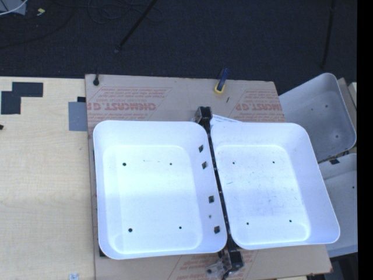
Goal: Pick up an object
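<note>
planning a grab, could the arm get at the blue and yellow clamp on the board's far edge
Probably yes: the clamp stands exposed on the board, with nothing covering it. Whether the arm stretches that far is unclear.

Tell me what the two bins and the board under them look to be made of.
Left bin and right bin: probably moulded plastic, smooth white with a slight sheen; rounded corners and rolled rims suggest it, and the right one's floor looks scuffed grey. Board: probably brown corrugated cardboard, matte, with red printed lettering; the look leaves the exact kind open.
</note>
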You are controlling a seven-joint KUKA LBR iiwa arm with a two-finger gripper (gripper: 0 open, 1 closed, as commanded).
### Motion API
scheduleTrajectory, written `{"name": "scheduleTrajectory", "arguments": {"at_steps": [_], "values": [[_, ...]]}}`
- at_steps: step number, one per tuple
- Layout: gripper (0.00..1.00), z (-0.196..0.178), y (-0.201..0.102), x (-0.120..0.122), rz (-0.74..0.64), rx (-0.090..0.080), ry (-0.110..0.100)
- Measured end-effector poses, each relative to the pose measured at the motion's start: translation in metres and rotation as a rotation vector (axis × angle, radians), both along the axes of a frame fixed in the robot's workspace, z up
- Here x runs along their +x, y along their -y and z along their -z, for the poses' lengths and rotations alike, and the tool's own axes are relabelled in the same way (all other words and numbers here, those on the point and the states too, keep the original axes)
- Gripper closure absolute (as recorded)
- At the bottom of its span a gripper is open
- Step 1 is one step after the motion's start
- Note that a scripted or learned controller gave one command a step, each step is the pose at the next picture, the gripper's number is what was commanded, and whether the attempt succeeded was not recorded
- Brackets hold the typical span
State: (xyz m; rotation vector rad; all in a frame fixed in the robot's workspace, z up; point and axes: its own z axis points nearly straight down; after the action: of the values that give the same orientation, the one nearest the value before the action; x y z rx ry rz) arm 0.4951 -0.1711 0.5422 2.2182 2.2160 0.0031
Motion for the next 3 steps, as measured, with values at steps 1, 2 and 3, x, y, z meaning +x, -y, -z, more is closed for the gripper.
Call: {"name": "scheduleTrajectory", "arguments": {"at_steps": [1, 2, 3], "values": [[1.00, 0.005, 0.040, -0.020, 0.002, 0.003, -0.009], [1.00, 0.173, -0.033, -0.007, -0.007, 0.009, -0.023], [1.00, 0.085, -0.027, 0.010, -0.002, 0.000, 0.001]]}}
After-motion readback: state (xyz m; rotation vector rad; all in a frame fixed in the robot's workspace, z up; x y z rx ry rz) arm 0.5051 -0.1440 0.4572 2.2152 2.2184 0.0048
